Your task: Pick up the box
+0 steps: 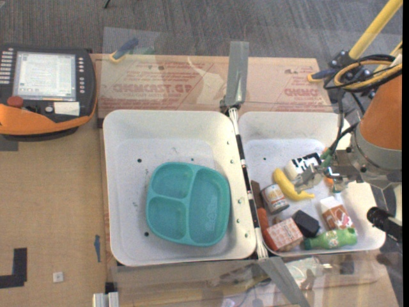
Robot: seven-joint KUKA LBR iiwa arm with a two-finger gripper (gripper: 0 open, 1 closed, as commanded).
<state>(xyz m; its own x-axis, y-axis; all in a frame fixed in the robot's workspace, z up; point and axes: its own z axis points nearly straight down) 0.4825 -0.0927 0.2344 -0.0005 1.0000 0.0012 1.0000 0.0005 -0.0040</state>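
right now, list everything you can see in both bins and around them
teal three-section plastic plate: 1, left bin
yellow banana: 1, right bin, centre
small tin can: 1, left of banana
reddish cardboard box: 1, right bin, front
black block: 1, right of box
green bottle: 1, lying at front edge
red and white carton: 1, right side
orange-grey control pendant: 1, bench far left
gripper: 1, above right bin, near banana

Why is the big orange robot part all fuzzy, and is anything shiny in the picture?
In the camera view, the arm's orange band is blurred, being close to the lens; the teal plate looks sharp; the clear sheet above the bins shows faint glare.
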